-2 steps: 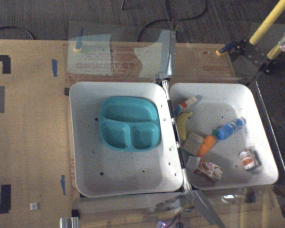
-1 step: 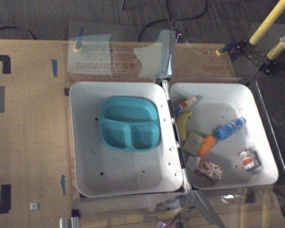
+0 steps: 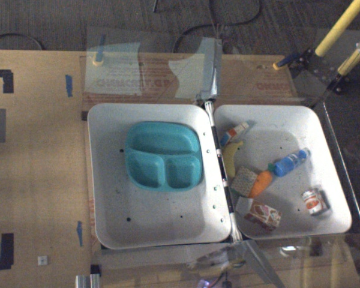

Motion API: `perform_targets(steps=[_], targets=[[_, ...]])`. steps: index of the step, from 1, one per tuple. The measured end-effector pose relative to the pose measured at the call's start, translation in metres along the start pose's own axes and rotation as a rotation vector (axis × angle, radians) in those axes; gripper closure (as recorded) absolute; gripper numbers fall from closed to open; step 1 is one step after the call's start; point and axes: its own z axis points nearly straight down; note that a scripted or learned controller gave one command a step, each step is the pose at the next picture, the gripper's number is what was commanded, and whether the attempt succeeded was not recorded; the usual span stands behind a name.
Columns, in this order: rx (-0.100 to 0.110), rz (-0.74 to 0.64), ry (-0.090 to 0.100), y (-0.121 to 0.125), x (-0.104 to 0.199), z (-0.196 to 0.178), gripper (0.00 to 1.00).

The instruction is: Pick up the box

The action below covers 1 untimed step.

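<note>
the box (image 3: 263, 215) lies in the right bin (image 3: 330, 138), low in its near-left corner, close to the bin's front wall and the divide between the two bins. small carton, red-and-white print, lying flat and skewed a little. nothing rests on it.

just above it: a speckled tan block (image 3: 245, 179), maybe a sponge, with an orange carrot-shaped piece (image 3: 261, 184) touching that block's right side. both near the box but apart from it. a yellow banana (image 3: 231, 159) runs along the left wall above those, and a small red-capped bottle (image 3: 234, 132) sits higher near the top-left corner. a blue bottle (image 3: 290, 162) lies slantwise mid-bin, its lower end by the carrot. a small can (image 3: 315, 202) with a red label sits to the box's right, well apart.

left bin (image 3: 108, 221) carries a teal divided plate (image 3: 164, 163) — no part in this task.

the desk (image 3: 36, 161) around the bins is tan board with blue tape marks.

end effector: cannot tell its state — nothing here to judge it by.

step in hand, as i judge it: the very start, approach not begun, box untouched and lying in the bin.

next move calls for coming down over the near-left corner of the right bin, aligning the grasp across the box's narrow side. risk — the bin walls crowd that corner, and the tan block sits near on the far side, so there is little room for error.
</note>
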Motion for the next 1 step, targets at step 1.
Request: perform_targets(steps=[1], targets=[[-0.005, -0.004, -0.004, 0.0015, 0.0019, -0.0116, 1.00]])
